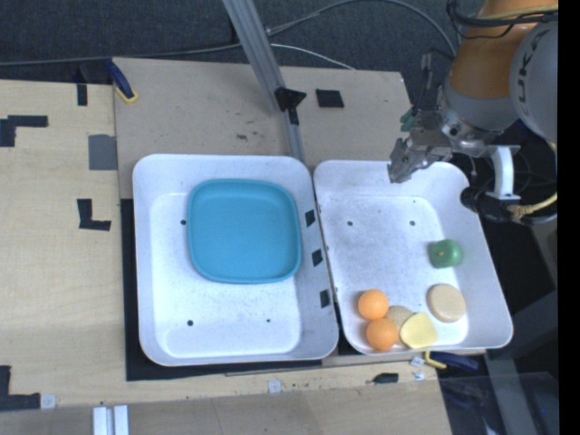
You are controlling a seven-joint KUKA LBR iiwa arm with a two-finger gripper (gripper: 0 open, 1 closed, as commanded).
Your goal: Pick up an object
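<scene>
**Gripper hanging over the far edge of the right bin, objects lying near its front**

Camera view: The grey arm [507,53] with its orange band is reaching in from the right, and its gripper [401,170] is hanging above the far rim of the right bin [381,234], pointing down and to the left. Nothing is showing between its tips; whether the jaws are standing wide or narrow cannot be told from this angle.

The things to pick are all lying in the right bin, well apart from the gripper. A small green object [444,254] is sitting near the bin's right wall. Nearer the front, a round tan piece [446,303] is lying just beside a yellow piece [419,331], and the two seem to be touching. To their left, two orange balls [372,304] are sitting close together, one in front of the other, the front one [381,334] touching the yellow piece.

The left bin [163,270] is carrying a blue square plate [244,230] with rounded corners, lying flat toward its far side. A slanted metal bar [263,53] is crossing the bench [54,243] behind the bins.
</scene>
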